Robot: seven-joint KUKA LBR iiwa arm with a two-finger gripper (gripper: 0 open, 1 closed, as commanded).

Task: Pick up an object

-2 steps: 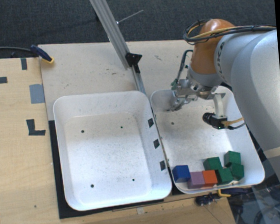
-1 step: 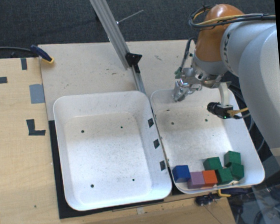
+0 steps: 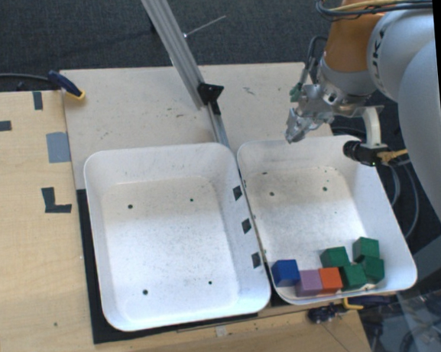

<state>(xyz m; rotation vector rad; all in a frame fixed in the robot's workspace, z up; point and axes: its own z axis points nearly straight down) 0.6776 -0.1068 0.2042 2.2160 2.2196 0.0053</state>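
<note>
Several small blocks lie clustered in the near corner of the right bin point(image 3: 299, 203): a blue block point(image 3: 285, 271), a purple block point(image 3: 311, 281), an orange block point(image 3: 331, 278) and green blocks point(image 3: 360, 260). My gripper point(image 3: 295, 133) hangs over the far rim of the right bin, well away from the blocks, its fingertips drawn to a narrow point with nothing seen between them.
The left bin point(image 3: 168, 230) sits beside the right one on a black mat. A slanted metal bar point(image 3: 183, 56) runs down to the bins' shared far corner. A cable clamp point(image 3: 67, 84) lies on the bench at far left.
</note>
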